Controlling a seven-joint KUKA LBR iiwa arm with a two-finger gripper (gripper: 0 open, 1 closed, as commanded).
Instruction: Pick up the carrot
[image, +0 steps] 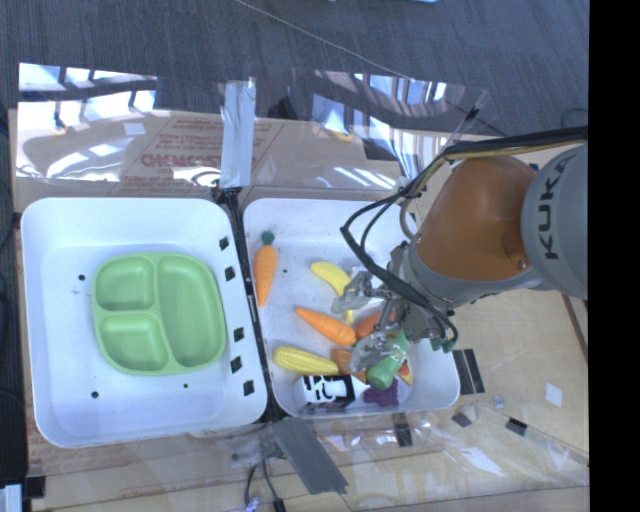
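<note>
Right bin: carrot against its left wall; tool, finger state indiscernible, low over the toy pile at its right end; step: approach; next: shift toward the left wall, descend.

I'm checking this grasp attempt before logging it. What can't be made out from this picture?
- Gripper: in the camera view its metal parts blur into the toys beneath, so its grip cannot be judged.
- Green toy and purple item: partly covered by the gripper; what they are is unclear.
- Carrot in mid-bin: its right end runs under the gripper.
- Black-and-white card at the right bin's front wall: markings too small to read.
</note>
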